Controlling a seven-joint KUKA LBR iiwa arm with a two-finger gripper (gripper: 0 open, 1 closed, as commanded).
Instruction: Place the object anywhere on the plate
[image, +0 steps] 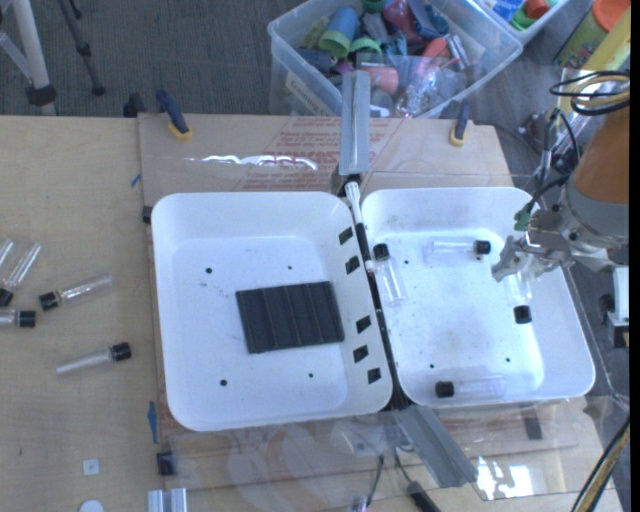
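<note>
A clear storage tub (400, 50) of mixed coloured items sits beyond the bench (70, 200). Loose capped vials (75, 292) lie on the bench's left portion.

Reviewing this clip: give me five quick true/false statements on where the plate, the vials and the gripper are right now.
1. The dark plate lies in the left bin. True.
2. A vial lies on the plate. False: nothing rests on it.
3. The right bin holds several clear vials. True.
4. The gripper hangs over the left bin. False: it is over the right bin's far side.
5. Loose vials lie on the bench left of the bins. True.
</note>
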